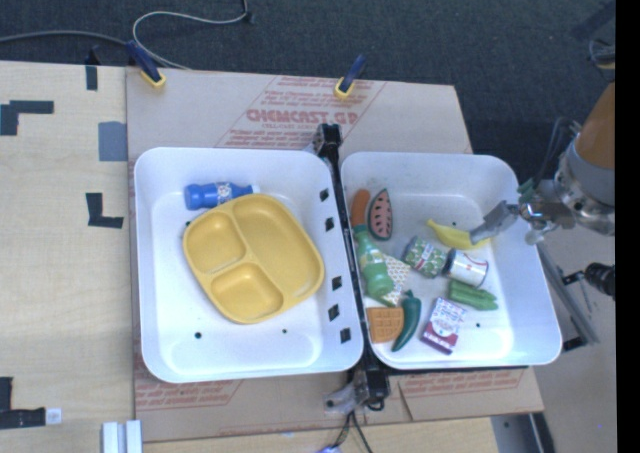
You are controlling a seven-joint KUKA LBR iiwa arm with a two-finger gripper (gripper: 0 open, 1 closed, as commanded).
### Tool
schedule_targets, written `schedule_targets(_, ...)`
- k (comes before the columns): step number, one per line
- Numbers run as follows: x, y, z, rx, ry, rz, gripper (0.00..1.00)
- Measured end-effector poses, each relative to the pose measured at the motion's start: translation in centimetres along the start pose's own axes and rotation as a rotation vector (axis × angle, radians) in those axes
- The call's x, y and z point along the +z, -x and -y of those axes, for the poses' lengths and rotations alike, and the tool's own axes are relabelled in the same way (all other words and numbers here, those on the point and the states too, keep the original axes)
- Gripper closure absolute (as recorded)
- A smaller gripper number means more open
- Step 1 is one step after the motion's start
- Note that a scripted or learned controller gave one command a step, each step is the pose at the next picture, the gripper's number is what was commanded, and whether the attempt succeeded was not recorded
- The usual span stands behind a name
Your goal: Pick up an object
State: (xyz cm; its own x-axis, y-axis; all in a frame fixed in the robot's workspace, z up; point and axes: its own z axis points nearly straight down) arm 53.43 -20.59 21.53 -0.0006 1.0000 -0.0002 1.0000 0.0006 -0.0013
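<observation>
One fixed camera above the bench point(60, 241) — slanting down on both bins point(150, 271).

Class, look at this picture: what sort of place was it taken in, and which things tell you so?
Probably a robot test lab: a robot arm reaches toward two white bins, one full of toy food, on a cardboard-covered bench held with clamps.
</observation>
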Motion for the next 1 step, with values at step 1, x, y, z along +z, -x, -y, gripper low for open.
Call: schedule_targets(1, 12.90, 0.85, 2.20, -0.001, 0.004, -0.002, 0.00)
